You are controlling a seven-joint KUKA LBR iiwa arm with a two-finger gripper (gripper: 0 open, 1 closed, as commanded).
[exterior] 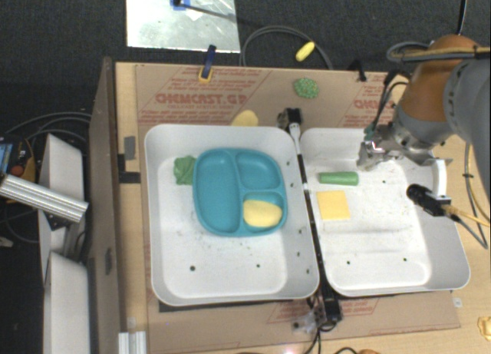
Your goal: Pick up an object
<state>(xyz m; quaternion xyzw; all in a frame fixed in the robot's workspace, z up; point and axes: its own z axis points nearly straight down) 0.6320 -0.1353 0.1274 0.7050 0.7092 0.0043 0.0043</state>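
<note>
In the right bin lie a green stick-shaped piece and, just below it, a flat yellow square. My gripper hangs over the upper part of that bin, a little up and right of the green piece, with nothing seen between its fingers. The left bin holds a blue divided tray. A yellow rounded piece sits in the tray's lower right compartment, and a green leafy piece lies against the tray's left side.
On the cardboard behind the bins rest a green round item, a yellow item at the left bin's back rim and a small yellow capsule. The arm's grey body covers the right bin's upper right corner.
</note>
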